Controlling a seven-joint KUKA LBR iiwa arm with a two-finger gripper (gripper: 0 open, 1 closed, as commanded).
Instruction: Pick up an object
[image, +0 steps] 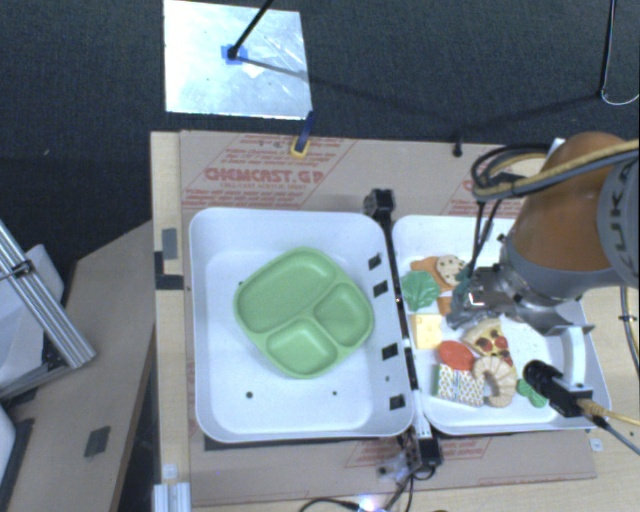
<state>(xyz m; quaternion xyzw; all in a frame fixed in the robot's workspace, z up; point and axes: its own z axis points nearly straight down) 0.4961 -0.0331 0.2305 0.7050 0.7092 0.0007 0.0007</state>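
Hovering over the crowded right bin (590, 345), the arm's gripper (468, 300) sits low among toy food.

Whether its claw is wide or narrow, I cannot tell (the wrist hides it). Cookie (440, 268), green leaf (420, 290), cheese square (428, 331), tomato (456, 354), pizza slice (490, 340) and shrimp (497, 378) crowd toward the divider. The left bin (215, 300) has room around its green plate (303, 312).

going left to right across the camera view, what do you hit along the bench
left bin → green divided plate → black divider between the bins → green toy leaf → yellow square → claw → right bin
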